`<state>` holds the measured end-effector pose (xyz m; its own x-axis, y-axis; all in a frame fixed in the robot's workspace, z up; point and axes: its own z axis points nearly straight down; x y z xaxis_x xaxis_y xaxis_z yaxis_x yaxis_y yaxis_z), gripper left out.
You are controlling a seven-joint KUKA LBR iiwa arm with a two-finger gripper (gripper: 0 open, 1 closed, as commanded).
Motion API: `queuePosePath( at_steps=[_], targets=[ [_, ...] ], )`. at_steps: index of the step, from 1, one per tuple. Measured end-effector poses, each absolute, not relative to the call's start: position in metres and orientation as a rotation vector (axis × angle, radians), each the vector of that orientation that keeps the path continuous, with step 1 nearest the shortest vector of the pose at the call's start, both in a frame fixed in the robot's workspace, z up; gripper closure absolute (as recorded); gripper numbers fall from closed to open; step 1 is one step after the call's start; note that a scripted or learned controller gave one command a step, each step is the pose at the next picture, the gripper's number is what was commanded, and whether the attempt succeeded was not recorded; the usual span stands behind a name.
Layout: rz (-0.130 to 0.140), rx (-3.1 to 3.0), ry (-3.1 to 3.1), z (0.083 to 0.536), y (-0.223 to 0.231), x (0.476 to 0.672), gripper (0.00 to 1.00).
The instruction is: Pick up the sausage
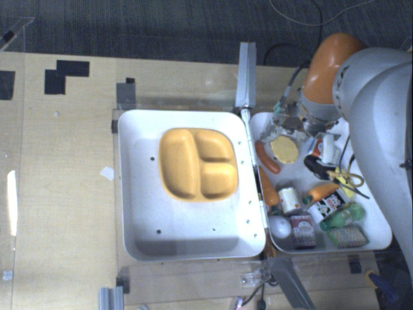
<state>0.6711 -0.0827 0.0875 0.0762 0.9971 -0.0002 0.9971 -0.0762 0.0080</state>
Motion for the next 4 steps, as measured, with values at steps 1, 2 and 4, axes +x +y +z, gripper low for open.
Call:
queuePosePath(
  at_steps=[1,2,4],
  targets=[
    [0.010,2.322,2.108,0.088,-0.082,0.641,0.00],
    [0.010,2.516,1.872,0.088,-0.081,0.652,0.00],
    [0.012,2.741,1.528,0.088,-0.084,0.636,0.00]
  ],
)
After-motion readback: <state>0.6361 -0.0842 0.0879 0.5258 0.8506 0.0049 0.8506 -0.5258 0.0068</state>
